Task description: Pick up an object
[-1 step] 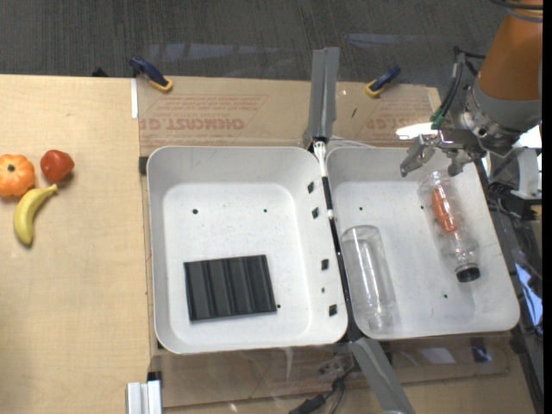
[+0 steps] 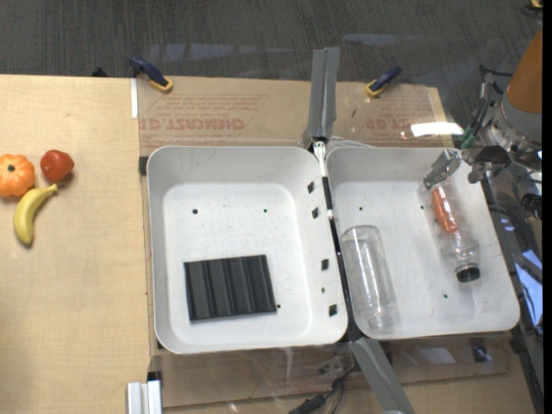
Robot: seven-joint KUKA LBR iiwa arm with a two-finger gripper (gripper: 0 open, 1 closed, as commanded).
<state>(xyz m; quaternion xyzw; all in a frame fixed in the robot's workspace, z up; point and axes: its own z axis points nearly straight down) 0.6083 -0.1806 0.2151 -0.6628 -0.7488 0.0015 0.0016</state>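
So, approach phase imo: pincer (image 2: 438, 172) sits at the upper-right of the right bin (image 2: 405, 321), just above the top end of the small bottle w/ the orange label (image 2: 449, 228). Nothing between the fingers that I can see, so no grasp yet. Open vs closed: can't tell, it's too small and glare-washed at that corner. Likeliest target = that small bottle, lying on its side along the bin's right half, dark cap pointing toward the near edge. Next move, my guess: drop straight down over the bottle's upper half w/ fingers straddling its width, close, then lift. Risks: round clear plastic, prob rolls or squirts out if the grip lands off-centre; bin wall is near, so not much clearance on that side. Counts: 2 white bins side by side; right bin has 2 bottles, the small labelled one plus a bigger clear bottle (image 2: 368, 274) lying near the left wall, well apart from the first. Left bin (image 2: 164, 231) has 1 dark ribbed block (image 2: 229, 286), flat, near-left area. Out on the surface (image 2: 78, 317) at far left: 3 fruit, 1 orange (image 2: 14, 176), 1 red fruit (image 2: 57, 166), 1 banana (image 2: 31, 213), clustered and touching. 2 blue-yellow clamps (image 2: 150, 72) on the cardboard at the back.
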